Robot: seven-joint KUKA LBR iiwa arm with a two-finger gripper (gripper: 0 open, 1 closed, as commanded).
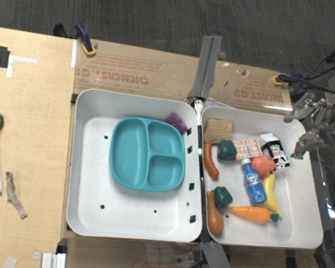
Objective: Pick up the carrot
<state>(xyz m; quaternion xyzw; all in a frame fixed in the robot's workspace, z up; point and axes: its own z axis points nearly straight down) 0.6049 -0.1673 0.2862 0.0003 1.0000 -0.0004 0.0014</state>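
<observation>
**Desk:** Where does the carrot (pixel 251 214) lie in this frame?

**Photographer:** Low in the right bin (pixel 301 237), near its front wall, just under the yellow banana (pixel 271 195) and right of a green pepper (pixel 223 196). Its long axis runs almost level across the view, green top at the right end, orange tip pointing left, toward the divide between the bins.

**Desk:** And the arm?

**Photographer:** The jaws (pixel 306 142) hang over the bin's upper right rim, well apart from the carrot. From there the carrot lies down and to the left, past the little cow-print carton (pixel 274 149) and the blue bottle (pixel 252 181).

**Desk:** Open or shut?

**Photographer:** I cannot tell; the metalwork there is a tangle at this distance. Nothing is visibly held.

**Desk:** What does the reach turn on?

**Photographer:** In my judgement, closing across the carrot's short width, crosswise to that level axis.
</observation>
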